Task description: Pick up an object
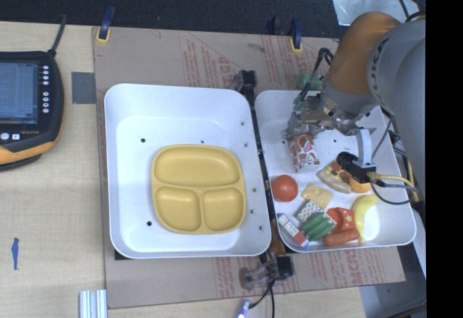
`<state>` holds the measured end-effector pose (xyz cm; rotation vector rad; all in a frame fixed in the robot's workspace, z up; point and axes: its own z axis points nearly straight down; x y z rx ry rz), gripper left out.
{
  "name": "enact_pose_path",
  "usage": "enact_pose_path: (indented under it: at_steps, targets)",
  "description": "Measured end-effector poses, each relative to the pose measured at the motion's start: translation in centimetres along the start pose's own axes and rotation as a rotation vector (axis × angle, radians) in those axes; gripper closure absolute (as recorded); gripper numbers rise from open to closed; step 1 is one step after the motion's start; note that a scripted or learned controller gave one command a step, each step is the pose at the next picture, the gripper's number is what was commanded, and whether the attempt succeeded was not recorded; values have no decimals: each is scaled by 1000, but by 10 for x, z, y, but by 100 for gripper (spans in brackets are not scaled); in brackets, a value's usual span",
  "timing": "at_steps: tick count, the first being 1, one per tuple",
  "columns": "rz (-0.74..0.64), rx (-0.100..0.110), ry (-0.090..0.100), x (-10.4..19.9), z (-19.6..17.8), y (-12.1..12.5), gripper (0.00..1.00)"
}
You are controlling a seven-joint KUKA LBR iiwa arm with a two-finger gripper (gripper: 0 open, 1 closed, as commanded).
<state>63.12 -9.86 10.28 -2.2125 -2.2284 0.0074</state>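
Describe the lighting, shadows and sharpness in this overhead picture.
Camera view: even, soft light; the left bin glares bright white around the yellow tray, with a faint shadow along its inner wall. The arm looms large and soft-edged. The small items under the hand in the right bin are slightly blurred.

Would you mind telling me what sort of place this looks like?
Probably a robotics lab bench: a teach pendant lies left, two white bins sit on clamped cardboard, and toy food fills the right bin.

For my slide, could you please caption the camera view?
Gripper poised over a red-and-white packet in the right bin.
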Motion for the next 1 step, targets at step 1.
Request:
enact_pose_path:
  at_steps: [1]
  targets:
    - [3, -3, 3, 60, -109, -21, 100]
